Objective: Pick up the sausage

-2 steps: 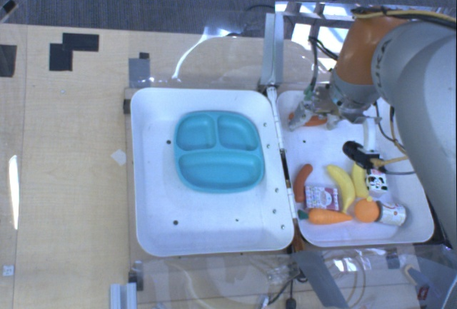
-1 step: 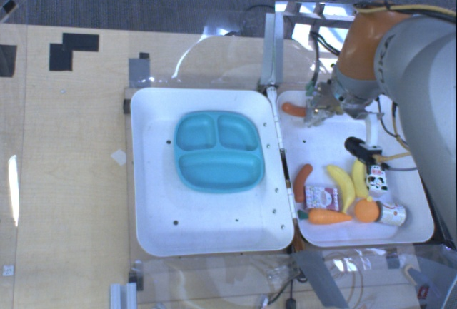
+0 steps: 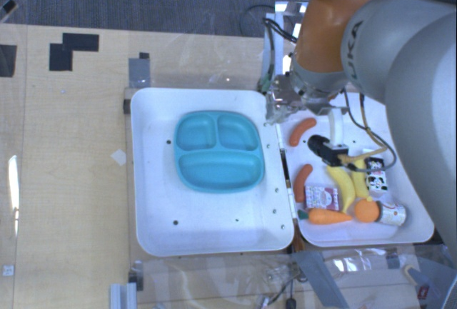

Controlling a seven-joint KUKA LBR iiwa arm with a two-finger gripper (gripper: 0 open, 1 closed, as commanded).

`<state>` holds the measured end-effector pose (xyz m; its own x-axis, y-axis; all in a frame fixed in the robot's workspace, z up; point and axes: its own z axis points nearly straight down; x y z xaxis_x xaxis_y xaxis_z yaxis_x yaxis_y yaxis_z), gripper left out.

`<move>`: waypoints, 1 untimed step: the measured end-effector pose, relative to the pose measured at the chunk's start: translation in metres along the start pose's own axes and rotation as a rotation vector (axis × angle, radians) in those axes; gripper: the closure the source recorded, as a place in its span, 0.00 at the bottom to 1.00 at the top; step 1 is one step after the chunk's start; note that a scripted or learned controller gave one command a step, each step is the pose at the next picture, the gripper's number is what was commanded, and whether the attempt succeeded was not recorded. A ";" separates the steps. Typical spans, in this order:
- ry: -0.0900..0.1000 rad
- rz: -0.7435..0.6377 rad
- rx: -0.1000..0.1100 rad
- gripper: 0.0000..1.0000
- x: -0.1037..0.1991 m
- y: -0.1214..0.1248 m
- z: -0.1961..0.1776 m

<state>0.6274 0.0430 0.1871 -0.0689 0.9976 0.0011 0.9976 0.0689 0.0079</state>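
Note:
Two reddish-orange sausages lie in the right bin (image 3: 418, 225). One sausage (image 3: 303, 129) rests near the bin's far left corner. The other sausage (image 3: 303, 181) lies lower down along the left wall. My gripper (image 3: 277, 105) hangs at the bin's far left corner, above the wall between the two bins. It is just left of the upper sausage and holds nothing that I can see. The grey arm with its orange band covers the far right part of this bin.
A banana (image 3: 343, 184), carrot (image 3: 328, 216), orange (image 3: 366, 210), pink carton (image 3: 320, 195), small cow-print carton (image 3: 376, 180) and can (image 3: 393, 214) crowd the right bin's near half. A blue divided plate (image 3: 218, 151) sits in the left bin (image 3: 153, 215).

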 end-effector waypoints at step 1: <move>0.000 0.001 0.001 0.00 0.000 0.000 0.000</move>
<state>0.6273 0.0425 0.1868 -0.0682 0.9977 0.0010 0.9976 0.0682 0.0069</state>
